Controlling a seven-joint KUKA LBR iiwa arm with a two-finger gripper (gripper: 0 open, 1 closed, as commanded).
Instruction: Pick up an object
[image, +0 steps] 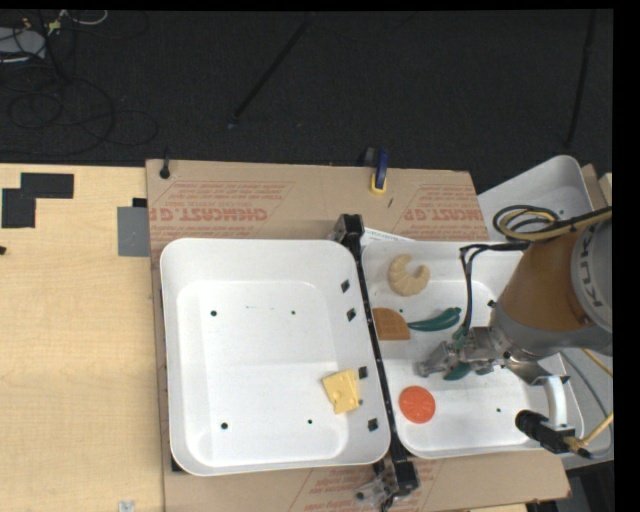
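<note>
Reaching into the right bin (470, 440), your gripper (450, 362) hangs over a teal object (437, 321) whose long axis runs left-right just beyond it; finger spacing cannot be told.

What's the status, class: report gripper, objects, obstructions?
Gripper low in right bin, by green piece; grip unclear. Orange disc, brown wedge, tan ring nearby. Yellow block in left bin.

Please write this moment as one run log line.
claw over right bin | near green object | grasp: unconfirmed | yellow piece in left bin
</note>
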